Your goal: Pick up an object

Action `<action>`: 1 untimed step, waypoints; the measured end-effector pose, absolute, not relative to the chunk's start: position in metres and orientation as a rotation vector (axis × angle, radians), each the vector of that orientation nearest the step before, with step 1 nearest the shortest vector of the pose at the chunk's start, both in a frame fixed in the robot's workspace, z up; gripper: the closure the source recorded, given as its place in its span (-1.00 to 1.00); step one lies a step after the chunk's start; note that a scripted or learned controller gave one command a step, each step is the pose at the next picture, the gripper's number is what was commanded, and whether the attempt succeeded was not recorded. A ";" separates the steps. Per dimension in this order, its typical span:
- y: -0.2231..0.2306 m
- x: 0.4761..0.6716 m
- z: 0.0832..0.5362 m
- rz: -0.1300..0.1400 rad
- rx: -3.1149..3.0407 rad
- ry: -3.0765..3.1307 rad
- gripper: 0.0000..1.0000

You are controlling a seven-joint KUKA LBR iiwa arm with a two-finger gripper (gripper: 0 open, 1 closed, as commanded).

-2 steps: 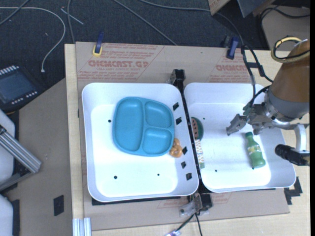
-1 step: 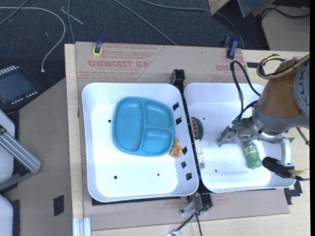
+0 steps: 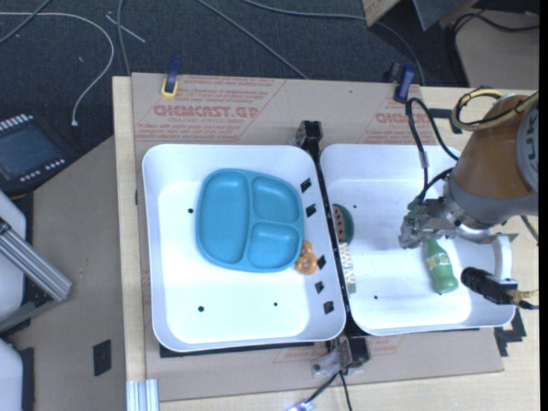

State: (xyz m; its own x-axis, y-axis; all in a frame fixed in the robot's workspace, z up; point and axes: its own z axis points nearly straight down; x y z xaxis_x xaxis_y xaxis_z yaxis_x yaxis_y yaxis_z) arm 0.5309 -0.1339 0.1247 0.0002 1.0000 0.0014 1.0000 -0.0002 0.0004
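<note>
Grey arm (image 3: 479,197), orange band (image 3: 490,157)

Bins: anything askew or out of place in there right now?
Mostly tidy. One oddity: a small round dark green and red object sits wedged at the left wall of the right bin, partly hidden by the divider. The blue plate lies flat, an orange-brown piece touching its corner.

You have a blue sectioned plate (image 3: 249,221) lying flat in the left bin (image 3: 171,298), toward its far right part, with a small orange-brown piece (image 3: 306,260) touching the plate's near right edge. In the right bin (image 3: 385,165), a green bottle-like object (image 3: 440,268) lies on its side toward the near right corner. A round dark green-and-red item (image 3: 342,223) sits against that bin's left wall, with a pale speckled strip (image 3: 346,258) just nearer you along the same wall.
</note>
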 end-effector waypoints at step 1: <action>-0.125 0.533 0.184 -0.005 -2.223 -2.226 1.00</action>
State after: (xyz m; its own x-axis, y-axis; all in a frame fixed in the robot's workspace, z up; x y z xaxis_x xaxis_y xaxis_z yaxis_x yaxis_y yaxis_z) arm 0.5325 -0.1252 0.1843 -0.0015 1.0000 -0.0007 1.0000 0.0015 0.0056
